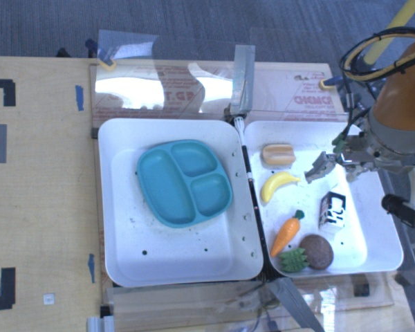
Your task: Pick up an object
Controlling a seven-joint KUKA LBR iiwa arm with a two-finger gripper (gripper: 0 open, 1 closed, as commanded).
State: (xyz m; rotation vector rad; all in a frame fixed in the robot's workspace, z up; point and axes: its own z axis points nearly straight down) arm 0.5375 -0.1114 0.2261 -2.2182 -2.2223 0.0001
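Item, right bin (384,251): we took the banana (279,185) as landmark and as the likeliest thing to be picked. It lay in the upper middle of that bin, a smooth yellow curved piece, its long axis slanting from lower left up to the right, its upper tip pointing toward the gripper (317,167). We found the gripper just beside that tip, to the banana's right and a little above, its grey fingers spread and nothing between them; so the coming move, in our judgement, turned on a short reach leftward and down. Above the banana sat a rounded tan bun (278,155). Below it lay a tapered orange carrot (286,233) with green top, a knobbly green broccoli (294,260) and a dull brown round piece (317,250). Right of it stood a black-and-white carton (332,210). Far left of it, in the left bin (117,185), rested a glossy blue divided plate (185,182).
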